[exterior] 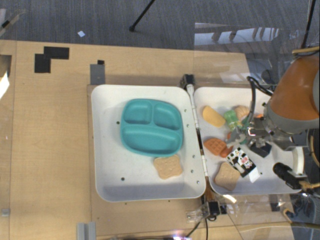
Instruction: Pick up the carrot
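1. The arm (pixel 300 96) reached in from the right, its orange band above the wrist, and stood over the right bin (pixel 265 186).
2. The hand (pixel 248 132) sat low over the middle of that bin; whether it was wide or narrow could not be told.
3. The carrot (pixel 233 135), orange with a green top, lay in the right bin just left of the hand, partly hidden by it.
4. The right bin also held a yellow food piece (pixel 213 116) towards its upper left, a waffle (pixel 216 146) below that, a toast slice (pixel 226 176) near the lower edge and a black-and-white patterned item (pixel 241 161) beside the waffle.
5. The left bin (pixel 107 149) held a teal divided plate (pixel 151 126) at its centre and a second toast slice (pixel 167 167) just below the plate.
6. Both bins rested side by side on the counter (pixel 45 149).
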Robot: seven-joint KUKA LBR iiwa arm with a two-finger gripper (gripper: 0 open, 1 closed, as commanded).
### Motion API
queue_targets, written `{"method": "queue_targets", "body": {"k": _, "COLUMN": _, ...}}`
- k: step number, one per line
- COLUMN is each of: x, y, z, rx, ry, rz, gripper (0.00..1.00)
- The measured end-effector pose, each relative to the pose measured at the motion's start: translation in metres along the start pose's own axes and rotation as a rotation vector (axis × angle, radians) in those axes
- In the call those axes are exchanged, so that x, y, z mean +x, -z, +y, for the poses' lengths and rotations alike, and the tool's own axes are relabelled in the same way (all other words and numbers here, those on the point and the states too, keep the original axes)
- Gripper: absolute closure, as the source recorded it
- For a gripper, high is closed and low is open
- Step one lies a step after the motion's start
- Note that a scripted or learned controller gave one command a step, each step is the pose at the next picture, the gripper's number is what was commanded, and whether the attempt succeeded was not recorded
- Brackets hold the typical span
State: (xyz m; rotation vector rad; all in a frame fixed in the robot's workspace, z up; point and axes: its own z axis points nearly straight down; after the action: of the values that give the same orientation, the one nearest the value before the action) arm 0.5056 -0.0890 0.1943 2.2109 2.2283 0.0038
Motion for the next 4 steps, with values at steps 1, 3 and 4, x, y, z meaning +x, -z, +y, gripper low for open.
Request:
{"method": "queue_targets", "body": {"k": 1, "x": 0.047, "y": -0.01, "z": 0.066, "rx": -0.002, "ry": -0.005, "rz": 0.002, "gripper": 0.0}}
{"method": "queue_targets", "body": {"k": 3, "x": 0.009, "y": -0.093, "z": 0.131, "rx": -0.018, "ry": 0.316, "rz": -0.002, "gripper": 1.0}}
{"method": "queue_targets", "body": {"k": 4, "x": 0.009, "y": -0.093, "z": 0.131, "rx": -0.018, "ry": 0.315, "rz": -0.001, "gripper": 0.0}}
